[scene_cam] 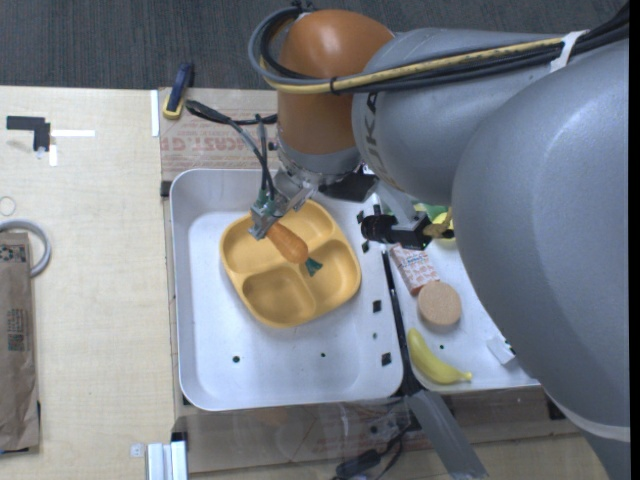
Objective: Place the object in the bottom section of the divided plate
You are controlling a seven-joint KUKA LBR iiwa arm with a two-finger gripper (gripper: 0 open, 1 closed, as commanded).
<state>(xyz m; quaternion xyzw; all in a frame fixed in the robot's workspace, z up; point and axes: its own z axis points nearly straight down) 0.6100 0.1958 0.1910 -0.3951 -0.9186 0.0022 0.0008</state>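
Note:
A yellow divided plate [262,298] lies in the left white bin [205,363], with its single large section nearest the bin's front. An orange toy carrot [290,242] with a green top slants over the ridge between the plate's sections, green end pointing down and right. My gripper [264,219] hangs over the plate's back left part, shut on the carrot's narrow upper end. The grey arm with its orange band reaches in from the right and hides the back of both bins.
In the right bin [455,386] lie a yellow banana [434,361], a round tan disc [439,305], a red and white packet [411,265] and a small green and yellow thing [436,219]. A brown paper bag [14,338] lies on the bench at left.

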